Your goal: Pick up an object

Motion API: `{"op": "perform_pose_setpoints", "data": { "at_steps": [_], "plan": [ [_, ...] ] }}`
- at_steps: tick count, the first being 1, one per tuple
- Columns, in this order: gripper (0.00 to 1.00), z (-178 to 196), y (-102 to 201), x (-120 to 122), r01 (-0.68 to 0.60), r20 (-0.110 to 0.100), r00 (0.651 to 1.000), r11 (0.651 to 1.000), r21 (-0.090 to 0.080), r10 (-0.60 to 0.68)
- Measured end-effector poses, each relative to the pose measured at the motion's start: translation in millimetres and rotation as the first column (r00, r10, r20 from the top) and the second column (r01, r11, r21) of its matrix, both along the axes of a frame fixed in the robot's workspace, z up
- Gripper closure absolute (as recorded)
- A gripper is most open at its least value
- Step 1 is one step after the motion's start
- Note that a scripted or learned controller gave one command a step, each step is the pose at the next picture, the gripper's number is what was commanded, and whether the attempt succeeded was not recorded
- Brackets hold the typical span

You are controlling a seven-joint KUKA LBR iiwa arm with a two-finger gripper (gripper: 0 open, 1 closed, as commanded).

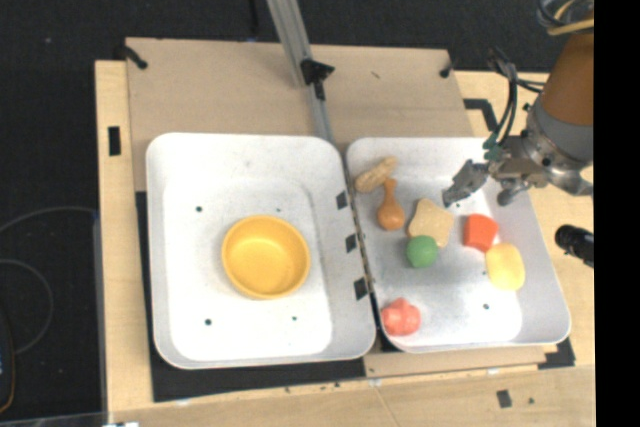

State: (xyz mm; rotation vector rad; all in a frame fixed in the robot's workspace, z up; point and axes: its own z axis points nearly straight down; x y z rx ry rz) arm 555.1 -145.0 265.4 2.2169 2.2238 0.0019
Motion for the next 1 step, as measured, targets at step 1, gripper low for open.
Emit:
{"op": "perform_pose_setpoints", "data": {
  "at_steps": [1],
  "plan": [
    [0.00,0.0,0.0,0.1,0.001,0.001,1.000,1.000,0.000,-0.001]
  ]
}}
